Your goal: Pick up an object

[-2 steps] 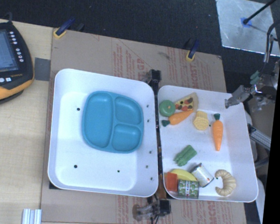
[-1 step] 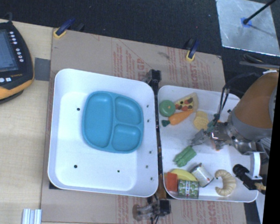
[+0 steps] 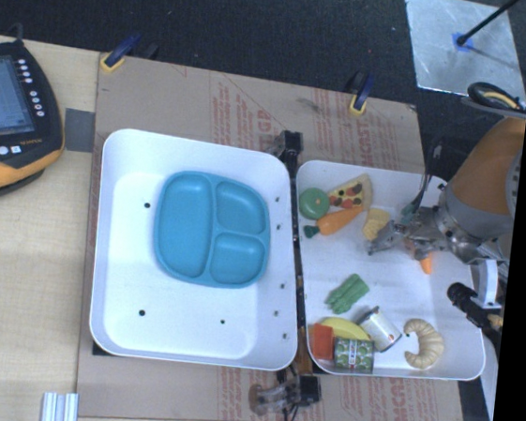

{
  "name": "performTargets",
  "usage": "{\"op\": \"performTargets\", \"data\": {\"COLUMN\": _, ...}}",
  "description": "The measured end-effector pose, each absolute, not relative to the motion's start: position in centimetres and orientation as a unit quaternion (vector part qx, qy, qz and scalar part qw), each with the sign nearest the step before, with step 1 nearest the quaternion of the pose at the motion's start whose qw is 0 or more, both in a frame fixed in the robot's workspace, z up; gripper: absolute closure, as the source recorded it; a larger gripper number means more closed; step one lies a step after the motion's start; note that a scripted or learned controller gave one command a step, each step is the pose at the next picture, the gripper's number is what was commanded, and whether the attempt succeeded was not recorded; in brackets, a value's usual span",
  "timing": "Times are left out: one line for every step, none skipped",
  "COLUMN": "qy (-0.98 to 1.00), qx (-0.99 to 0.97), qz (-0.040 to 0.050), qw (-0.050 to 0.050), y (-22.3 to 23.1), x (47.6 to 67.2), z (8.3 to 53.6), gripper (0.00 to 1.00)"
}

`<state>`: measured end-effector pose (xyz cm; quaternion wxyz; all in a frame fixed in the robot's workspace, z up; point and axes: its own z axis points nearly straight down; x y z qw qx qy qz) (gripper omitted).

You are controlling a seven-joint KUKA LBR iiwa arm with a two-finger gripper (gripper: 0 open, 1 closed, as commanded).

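In the right bin (image 3: pixel 459 374), the gripper (image 3: pixel 390 236) hovers just right of a yellow piece (image 3: pixel 375 223); whether it is open or grips anything, I cannot tell.

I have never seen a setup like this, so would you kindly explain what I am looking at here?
One camera looks down at a slant on a bench with two shallow white bins. The left bin holds a blue divided plate. The right bin holds toy food: a carrot, a croissant, a green piece, a small can and others. The grey and orange robot arm reaches in from the right; its gripper sits low over the right bin. Nothing is visibly held.
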<state>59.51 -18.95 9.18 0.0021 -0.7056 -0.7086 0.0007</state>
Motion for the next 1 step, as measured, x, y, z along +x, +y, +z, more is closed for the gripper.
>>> {"op": "performTargets", "data": {"qy": -0.709, "qx": -0.705, "qz": 0.0017, "qw": 0.002, "y": -15.51, "x": 51.92, "z": 9.14, "gripper": 0.0}}
